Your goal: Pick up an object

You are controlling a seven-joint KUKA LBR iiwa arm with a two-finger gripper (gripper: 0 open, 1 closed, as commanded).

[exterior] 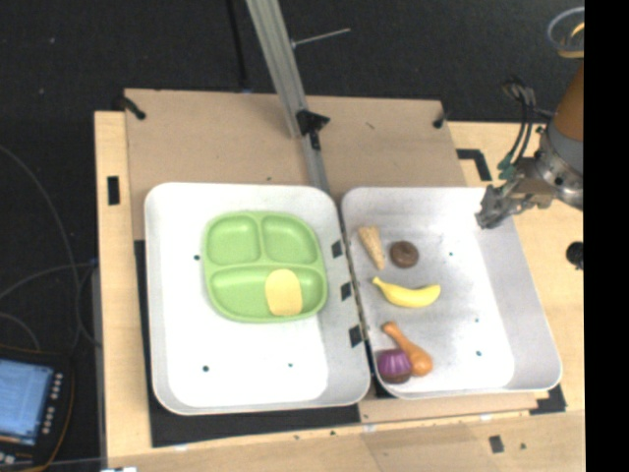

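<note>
The right bin (501,303) holds a tan cone-shaped piece (371,246), a brown round piece (404,255), a yellow banana (407,293), an orange carrot (407,350) and a purple round piece (393,366). My gripper (494,210) hangs over the right bin's upper right edge, well apart from all of them, with nothing seen between its fingers. The left bin (177,362) carries a green divided plate (263,265) with a yellow block (284,292) in its front compartment.
A metal post (280,62) rises at a slant behind the seam between the bins. Brown board (226,136) lies behind the bins. A small screen (29,401) sits at the lower left, off the bench.
</note>
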